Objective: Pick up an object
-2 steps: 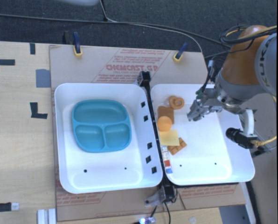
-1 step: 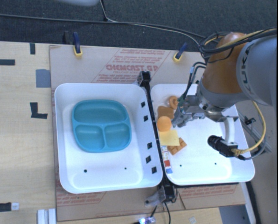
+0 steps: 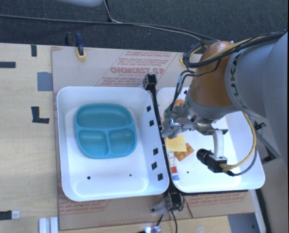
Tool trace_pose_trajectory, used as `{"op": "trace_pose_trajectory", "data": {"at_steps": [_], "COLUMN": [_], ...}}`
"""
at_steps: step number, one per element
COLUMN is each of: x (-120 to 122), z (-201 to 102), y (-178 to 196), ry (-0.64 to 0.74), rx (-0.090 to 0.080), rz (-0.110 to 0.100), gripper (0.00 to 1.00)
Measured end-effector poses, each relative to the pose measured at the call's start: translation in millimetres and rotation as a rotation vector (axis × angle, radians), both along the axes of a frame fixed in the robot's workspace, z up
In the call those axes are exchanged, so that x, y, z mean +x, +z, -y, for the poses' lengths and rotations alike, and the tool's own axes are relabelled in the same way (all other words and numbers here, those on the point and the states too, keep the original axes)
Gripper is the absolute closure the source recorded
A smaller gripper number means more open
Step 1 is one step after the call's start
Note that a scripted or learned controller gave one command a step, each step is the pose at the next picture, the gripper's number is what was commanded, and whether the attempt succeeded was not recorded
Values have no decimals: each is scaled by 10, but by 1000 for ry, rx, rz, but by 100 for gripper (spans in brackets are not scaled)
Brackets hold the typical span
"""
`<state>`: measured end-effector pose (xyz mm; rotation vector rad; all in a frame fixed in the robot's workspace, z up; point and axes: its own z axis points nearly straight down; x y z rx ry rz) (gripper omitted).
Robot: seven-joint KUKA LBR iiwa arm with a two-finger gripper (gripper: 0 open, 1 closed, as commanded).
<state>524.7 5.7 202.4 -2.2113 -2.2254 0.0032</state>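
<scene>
- Tool (image 3: pixel 176 126) hangs low over the yellow block (image 3: pixel 176 143) in the right bin (image 3: pixel 241 178); I cannot tell its state.
- Yellow block looks light and stiff; grab its flat sides.

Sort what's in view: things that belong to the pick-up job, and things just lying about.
Job:
gripper
yellow block
orange piece
right bin

Lying about:
teal divided tray
left bin
yellow clamp

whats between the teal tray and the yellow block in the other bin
In the camera view, bare white floor of the left bin, then the two bins' adjoining walls with black clips, separate the teal tray from the yellow block.
</scene>
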Motion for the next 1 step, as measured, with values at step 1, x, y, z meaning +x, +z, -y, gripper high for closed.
{"op": "trace_pose_trajectory", "data": {"at_steps": [1], "x": [-124], "z": [-534], "y": [179], "ry": [1], "rx": [1], "rz": [3], "gripper": [100]}}
